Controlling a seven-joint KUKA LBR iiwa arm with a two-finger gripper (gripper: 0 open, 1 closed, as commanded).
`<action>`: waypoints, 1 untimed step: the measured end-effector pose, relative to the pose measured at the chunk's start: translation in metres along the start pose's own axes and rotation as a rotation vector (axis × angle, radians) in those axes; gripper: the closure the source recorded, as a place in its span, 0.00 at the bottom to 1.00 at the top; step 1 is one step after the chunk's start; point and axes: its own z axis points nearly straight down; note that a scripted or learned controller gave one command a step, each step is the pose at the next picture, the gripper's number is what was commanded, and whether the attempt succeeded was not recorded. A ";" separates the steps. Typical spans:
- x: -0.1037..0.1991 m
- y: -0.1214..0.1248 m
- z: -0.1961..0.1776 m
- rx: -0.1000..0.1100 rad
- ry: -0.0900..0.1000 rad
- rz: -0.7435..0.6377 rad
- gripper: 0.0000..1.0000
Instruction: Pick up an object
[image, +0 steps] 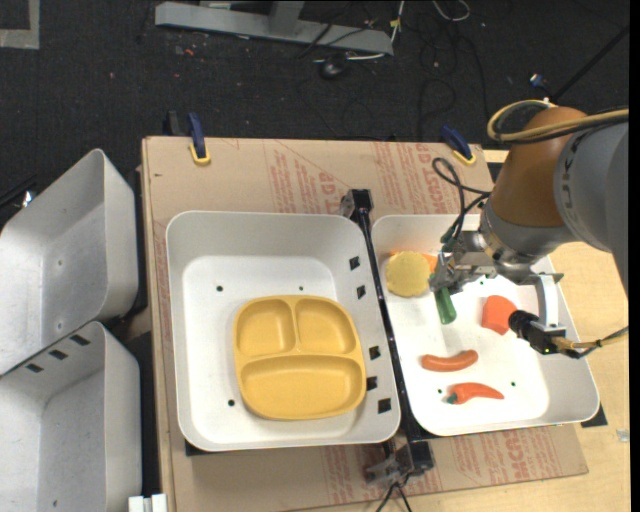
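On my left I've got the left bin (200, 250) carrying a yellow divided tray (298, 356). Over in the right bin (560, 400) I see a yellow round piece (407, 273), a green stick (444, 304), a red sausage (449, 361), an orange carrot (474, 393) and an orange block (497, 313). The jaws (450, 280) hang right above the green stick's upper end; I can't tell how wide they sit.

Arm (590, 170): grey cylindrical casing with a rounded orange band (530, 180) above the wrist. Yellow and black cables loop over the band. Wrist hardware is dark metal; the claw (447, 283) is black and silver.
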 end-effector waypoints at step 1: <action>-0.002 -0.001 -0.064 -0.001 -0.001 0.001 1.00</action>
